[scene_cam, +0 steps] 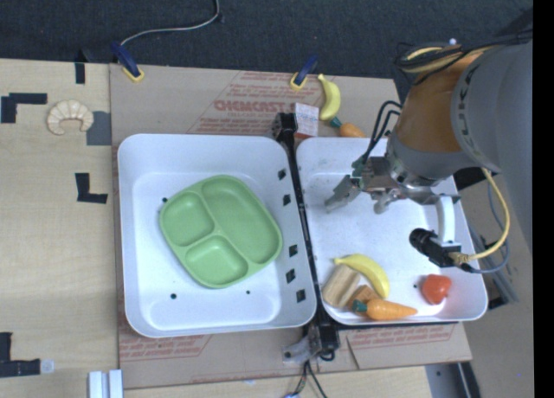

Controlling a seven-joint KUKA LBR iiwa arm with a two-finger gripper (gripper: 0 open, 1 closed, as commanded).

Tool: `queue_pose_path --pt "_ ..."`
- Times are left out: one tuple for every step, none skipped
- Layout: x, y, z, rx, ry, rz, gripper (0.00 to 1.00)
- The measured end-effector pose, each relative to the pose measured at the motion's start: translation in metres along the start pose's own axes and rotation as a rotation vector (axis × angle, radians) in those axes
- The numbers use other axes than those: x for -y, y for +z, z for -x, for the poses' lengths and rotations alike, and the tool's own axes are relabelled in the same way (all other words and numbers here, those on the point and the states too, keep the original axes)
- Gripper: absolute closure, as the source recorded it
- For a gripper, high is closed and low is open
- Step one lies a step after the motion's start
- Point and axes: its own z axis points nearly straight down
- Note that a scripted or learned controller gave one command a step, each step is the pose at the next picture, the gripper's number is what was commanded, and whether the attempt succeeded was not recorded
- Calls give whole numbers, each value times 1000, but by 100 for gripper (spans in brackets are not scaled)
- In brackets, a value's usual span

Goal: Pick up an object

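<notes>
Open claw [362, 196] hovers (holding nothing) above right bin [346, 236].

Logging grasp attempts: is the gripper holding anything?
No. The two-finger gripper is open, nothing between its fingers, above bare floor of the right white bin.

Robot lab, cardboard-covered bench [216, 106], taped markers [26, 106]
</notes>
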Motion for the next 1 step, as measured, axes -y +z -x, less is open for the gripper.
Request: queue_pose_path --pt "28 98 25 -2 1 1 0"
